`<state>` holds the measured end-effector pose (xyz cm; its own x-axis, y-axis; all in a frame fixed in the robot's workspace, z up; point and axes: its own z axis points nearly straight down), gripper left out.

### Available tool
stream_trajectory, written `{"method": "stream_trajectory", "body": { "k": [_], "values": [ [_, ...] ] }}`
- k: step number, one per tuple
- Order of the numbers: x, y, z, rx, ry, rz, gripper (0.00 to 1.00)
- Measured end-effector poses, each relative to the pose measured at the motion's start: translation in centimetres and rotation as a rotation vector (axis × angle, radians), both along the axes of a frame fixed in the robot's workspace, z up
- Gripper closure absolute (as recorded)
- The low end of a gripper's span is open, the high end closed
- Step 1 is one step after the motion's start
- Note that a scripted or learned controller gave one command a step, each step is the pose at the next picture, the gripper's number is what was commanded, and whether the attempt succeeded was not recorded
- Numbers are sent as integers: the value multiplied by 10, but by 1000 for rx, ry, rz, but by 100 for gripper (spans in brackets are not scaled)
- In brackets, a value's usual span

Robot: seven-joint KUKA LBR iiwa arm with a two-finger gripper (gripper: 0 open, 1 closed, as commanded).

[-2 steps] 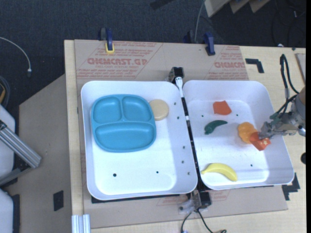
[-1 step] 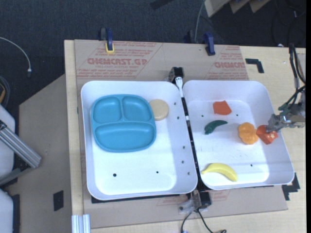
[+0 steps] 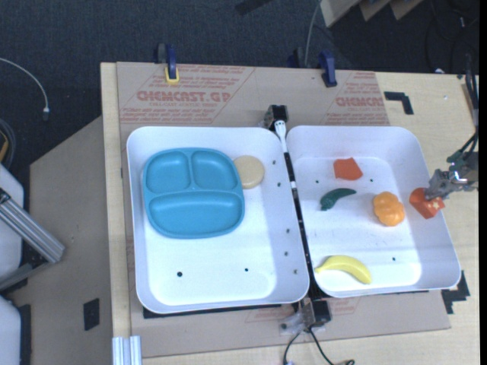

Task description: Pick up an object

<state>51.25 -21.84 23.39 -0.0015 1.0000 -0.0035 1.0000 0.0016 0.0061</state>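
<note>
At the right bin's (image 3: pixel 426 152) far right edge, our hand (image 3: pixel 440 191) meets a red object (image 3: pixel 424 203).
We cannot tell if it pinches it; an orange fruit (image 3: pixel 389 209) lies near.

- blue divided plate (image 3: pixel 195 192) in left bin (image 3: pixel 152 280), top-left
- cream round disc (image 3: pixel 249 171) touching plate's right edge
- 2 blue clamps (image 3: pixel 170 61) on bench's (image 3: pixel 228 86) far edge
- right bin (image 3: pixel 434 272) beside left one

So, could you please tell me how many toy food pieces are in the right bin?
5: a red-orange block at the back, a green pepper mid-left, an orange piece mid-right, a banana at the front, and a red piece by the gripper at the right wall.
</note>
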Motion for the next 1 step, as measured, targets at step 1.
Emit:
{"method": "stream_trajectory", "body": {
  "k": [1],
  "values": [
    [16,50,9,3,1,5,100]
  ]
}}
